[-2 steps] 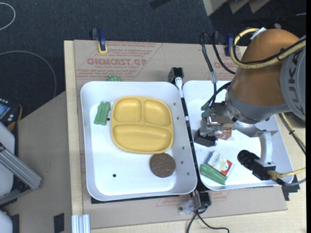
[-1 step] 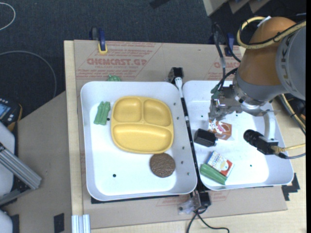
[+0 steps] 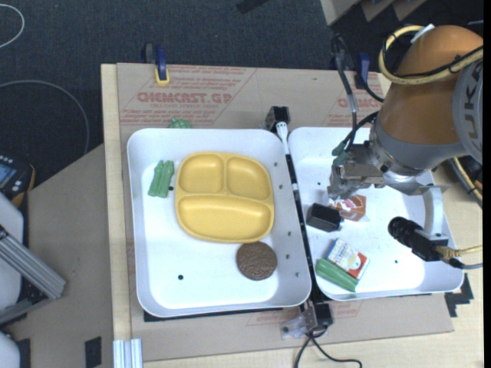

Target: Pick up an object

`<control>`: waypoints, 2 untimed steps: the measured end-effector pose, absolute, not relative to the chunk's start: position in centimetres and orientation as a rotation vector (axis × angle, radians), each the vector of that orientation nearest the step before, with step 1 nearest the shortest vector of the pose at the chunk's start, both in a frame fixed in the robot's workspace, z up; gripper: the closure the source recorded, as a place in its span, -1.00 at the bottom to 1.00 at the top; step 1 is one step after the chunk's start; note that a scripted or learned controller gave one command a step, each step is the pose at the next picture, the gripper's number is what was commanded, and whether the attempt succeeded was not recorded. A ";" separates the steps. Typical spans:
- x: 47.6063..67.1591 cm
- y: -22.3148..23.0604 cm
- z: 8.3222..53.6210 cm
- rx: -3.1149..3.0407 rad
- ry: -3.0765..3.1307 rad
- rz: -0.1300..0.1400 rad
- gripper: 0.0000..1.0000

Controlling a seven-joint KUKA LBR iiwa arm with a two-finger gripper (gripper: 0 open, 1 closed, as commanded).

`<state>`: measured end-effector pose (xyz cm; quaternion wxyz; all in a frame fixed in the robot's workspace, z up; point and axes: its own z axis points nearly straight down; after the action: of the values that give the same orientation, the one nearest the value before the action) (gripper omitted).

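We see the gripper low in the right bin, upper middle of that bin, right over a red and white packet and seemingly touching its top. We cannot tell whether the tool is apart, together or clamped on anything. A black block lies just left of the packet, near the divider. A green and white box lies below, at the bin's lower left. In the left bin, a yellow divided plate sits centre, a green piece is at its left, and a brown disc is just below it.
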<state>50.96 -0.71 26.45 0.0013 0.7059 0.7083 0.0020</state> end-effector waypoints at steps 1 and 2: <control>51.1 -0.8 27.2 2.216 2.221 0.004 1.00; 51.1 -0.8 28.2 2.214 2.220 0.005 1.00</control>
<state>51.13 -0.83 28.24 0.0030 0.7061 0.7081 0.0015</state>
